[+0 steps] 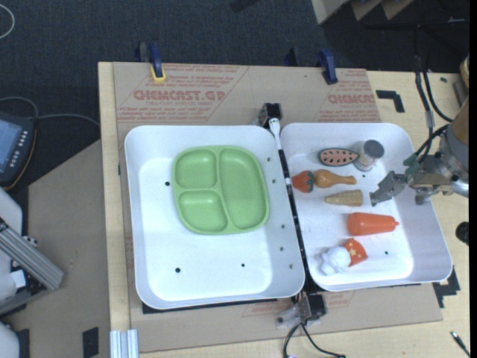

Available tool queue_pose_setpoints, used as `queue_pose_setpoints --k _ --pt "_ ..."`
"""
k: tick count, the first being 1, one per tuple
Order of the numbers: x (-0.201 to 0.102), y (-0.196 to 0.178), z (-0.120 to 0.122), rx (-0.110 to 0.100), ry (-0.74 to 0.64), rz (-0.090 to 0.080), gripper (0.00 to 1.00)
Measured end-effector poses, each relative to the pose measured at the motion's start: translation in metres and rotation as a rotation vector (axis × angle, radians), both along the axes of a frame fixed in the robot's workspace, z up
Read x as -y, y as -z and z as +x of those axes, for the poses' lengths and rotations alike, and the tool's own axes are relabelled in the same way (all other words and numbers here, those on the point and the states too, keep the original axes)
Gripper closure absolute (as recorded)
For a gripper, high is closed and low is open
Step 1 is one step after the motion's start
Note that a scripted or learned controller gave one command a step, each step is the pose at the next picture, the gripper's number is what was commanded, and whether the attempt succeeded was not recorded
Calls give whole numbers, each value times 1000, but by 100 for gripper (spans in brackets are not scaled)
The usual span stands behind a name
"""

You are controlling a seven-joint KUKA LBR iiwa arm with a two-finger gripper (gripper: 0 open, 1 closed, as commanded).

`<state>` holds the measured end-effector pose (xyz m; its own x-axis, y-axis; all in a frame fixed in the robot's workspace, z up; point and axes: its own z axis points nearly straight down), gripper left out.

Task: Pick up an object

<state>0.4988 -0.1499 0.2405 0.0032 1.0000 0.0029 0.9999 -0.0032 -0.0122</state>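
1. Presently, I cannot tell how the jaws stand; the gripper [385, 187] hovers at the right of the frame, nothing visibly held.
2. I note the tan cone [343, 198] just left of it, the orange carrot [370, 223] just below; either looks a likely pick.
3. Remaining items lie loose in the right bin [428, 256], spread apart, presumably for access.
4. I find the green divided plate [220, 189] in the left bin [149, 222], well clear.
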Motion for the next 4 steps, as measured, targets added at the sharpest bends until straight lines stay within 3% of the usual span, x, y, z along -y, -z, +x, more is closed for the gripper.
queue_pose_setpoints --k 1,3,4 --pt "0 -6 2 12 -3 -3 0" --pt "-12 103 6 5 -3 0 0" --pt "-8 144 15 40 -2 -16 0"
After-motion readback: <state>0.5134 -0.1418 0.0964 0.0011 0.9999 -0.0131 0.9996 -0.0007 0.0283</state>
